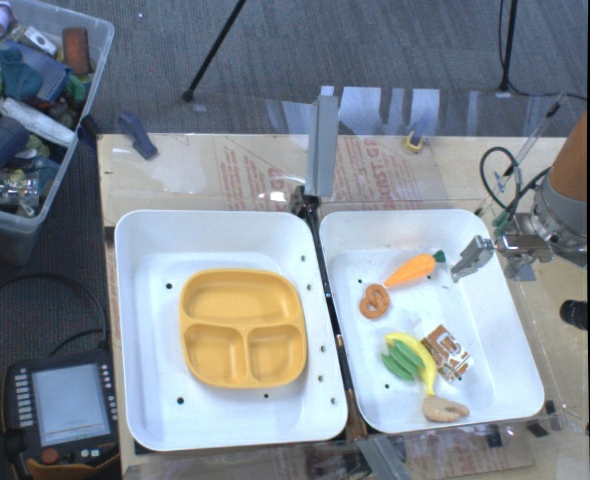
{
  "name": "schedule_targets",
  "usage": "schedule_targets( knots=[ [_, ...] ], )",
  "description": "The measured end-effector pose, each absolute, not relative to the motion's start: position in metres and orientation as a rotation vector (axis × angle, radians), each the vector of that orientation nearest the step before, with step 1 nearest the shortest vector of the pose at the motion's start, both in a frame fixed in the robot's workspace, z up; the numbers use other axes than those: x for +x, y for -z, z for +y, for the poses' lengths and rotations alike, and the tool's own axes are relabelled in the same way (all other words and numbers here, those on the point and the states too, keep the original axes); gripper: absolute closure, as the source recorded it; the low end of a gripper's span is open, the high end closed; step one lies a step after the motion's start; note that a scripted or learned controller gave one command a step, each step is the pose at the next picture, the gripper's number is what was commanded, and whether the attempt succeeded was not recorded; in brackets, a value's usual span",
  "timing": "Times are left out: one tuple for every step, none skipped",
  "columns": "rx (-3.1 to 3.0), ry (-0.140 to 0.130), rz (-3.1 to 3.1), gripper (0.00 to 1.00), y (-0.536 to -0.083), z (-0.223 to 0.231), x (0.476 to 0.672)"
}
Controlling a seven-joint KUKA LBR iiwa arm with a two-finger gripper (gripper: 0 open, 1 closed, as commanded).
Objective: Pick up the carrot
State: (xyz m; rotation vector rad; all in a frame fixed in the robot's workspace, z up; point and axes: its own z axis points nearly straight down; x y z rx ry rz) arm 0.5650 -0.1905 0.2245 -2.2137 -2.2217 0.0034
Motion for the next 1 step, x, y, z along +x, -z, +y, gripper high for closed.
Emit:
schedule_targets(
  knots=[
    [-2.223, -0.001, -2.218, 0.0, -0.0864, -0.17, 0.622]
  ],
)
